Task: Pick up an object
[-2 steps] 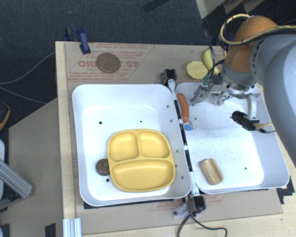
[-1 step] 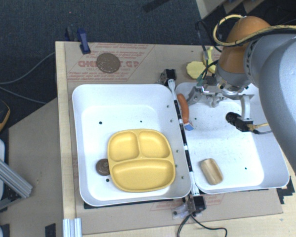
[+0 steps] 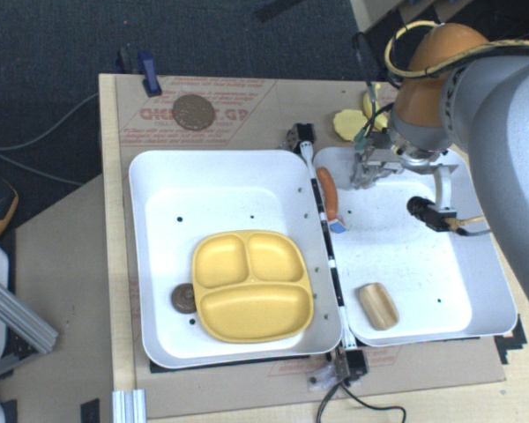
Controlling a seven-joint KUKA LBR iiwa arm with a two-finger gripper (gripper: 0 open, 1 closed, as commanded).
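Open floor mid right bin [image 3: 441, 263]; hot dog [image 3: 327, 194] along left wall.

You have a yellow three-compartment plate [image 3: 250, 285] and brown disc [image 3: 183, 299] in the left bin [image 3: 159, 192]; an orange sausage [image 3: 327, 192] and tan block [image 3: 378, 306] in the right bin [image 3: 441, 271].

the yellow plate [image 3: 249, 285] hides part of a brown disc [image 3: 183, 299] beside it.

2 bins [image 3: 159, 201], 1 yellow tray [image 3: 249, 285], 1 hotdog [image 3: 327, 193], 1 bread roll [image 3: 378, 306]
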